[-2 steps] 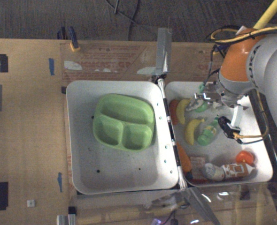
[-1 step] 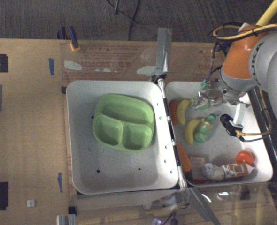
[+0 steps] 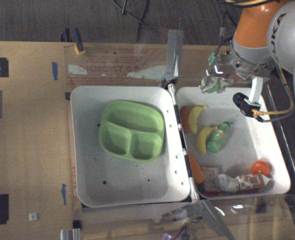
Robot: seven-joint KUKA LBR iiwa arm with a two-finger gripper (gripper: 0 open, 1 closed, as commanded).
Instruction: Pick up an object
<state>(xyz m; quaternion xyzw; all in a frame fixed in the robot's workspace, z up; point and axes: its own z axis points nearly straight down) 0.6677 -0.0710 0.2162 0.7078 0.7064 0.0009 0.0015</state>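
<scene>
**Arm poised over the right bin, nothing lifted yet**

Brown bench board runs across the camera view, marked with blue and black tape, and bears two shallow white bins side by side.

Left bin (image 3: pixel 87 184): a green divided plate (image 3: pixel 132 130) lies toward its far edge, roughly centred between the side walls.

Right bin (image 3: pixel 280 171): two bananas sit near its left wall, one banana (image 3: pixel 194 117) toward the far corner and a second banana (image 3: pixel 203 140) just beside a green bottle (image 3: pixel 218 137), which touches or overlaps it. An orange carrot-like piece (image 3: pixel 196 169) lies along the left wall. Along the near edge are a small carton (image 3: pixel 252 181), an orange round object (image 3: pixel 261 167) and a pale rounded item (image 3: pixel 226 183), clustered close together.

The gripper (image 3: pixel 213 85) hangs at the far edge of the right bin, above its far-left corner, with the orange-banded arm (image 3: pixel 260 19) reaching in from the right. At this slant the tool is small and cluttered, so whether it is spread or closed cannot be told, and nothing can be made out in it.

Judging by this, the pick is at its start: every object appears to rest in a bin, and choosing, descending, grasping and lifting remain.
</scene>
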